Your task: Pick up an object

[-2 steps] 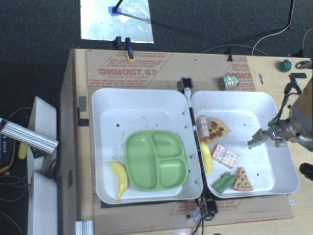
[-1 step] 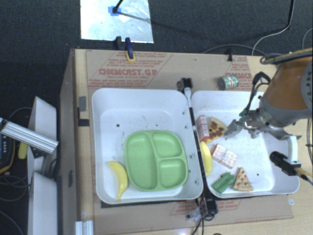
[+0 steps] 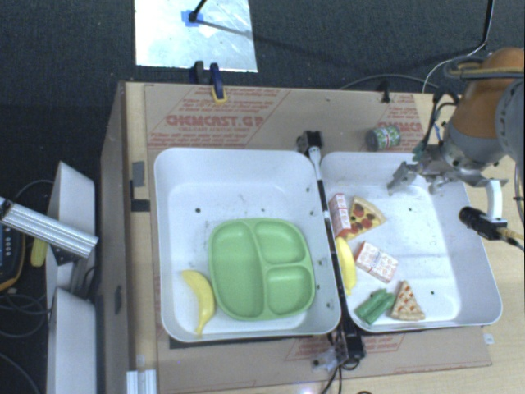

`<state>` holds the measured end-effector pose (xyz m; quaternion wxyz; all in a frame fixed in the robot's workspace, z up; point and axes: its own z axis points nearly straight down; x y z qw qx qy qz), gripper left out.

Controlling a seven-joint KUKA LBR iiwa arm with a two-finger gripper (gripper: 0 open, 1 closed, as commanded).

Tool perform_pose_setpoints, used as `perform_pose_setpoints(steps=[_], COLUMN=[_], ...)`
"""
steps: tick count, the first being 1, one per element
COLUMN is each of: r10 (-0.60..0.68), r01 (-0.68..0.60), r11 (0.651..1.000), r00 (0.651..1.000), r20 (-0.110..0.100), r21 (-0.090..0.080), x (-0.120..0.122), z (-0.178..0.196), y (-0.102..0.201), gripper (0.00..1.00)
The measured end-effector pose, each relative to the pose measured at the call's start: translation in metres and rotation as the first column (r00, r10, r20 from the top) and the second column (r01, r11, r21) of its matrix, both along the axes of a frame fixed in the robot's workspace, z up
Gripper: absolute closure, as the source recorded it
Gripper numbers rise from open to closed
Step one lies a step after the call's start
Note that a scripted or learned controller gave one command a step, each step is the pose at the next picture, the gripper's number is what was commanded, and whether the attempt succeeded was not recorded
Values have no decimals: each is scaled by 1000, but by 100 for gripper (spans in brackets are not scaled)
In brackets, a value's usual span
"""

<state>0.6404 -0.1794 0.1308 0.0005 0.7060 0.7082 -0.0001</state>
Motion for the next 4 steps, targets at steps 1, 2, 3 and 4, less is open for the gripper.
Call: perform_pose_setpoints(steps=[1, 2, 3, 4], r10=[-1, 0, -2, -2], r01=[1, 0, 2, 2], r11=[1000, 1000, 1000, 1000], r00=[1000, 1000, 1000, 1000], r20=[2, 3, 1, 0], r21=[0, 1, -1, 0], x=[-41, -28, 13, -43], z=[11, 35, 29, 12], y=[7, 95, -2, 2], gripper=[0, 0, 0, 0])
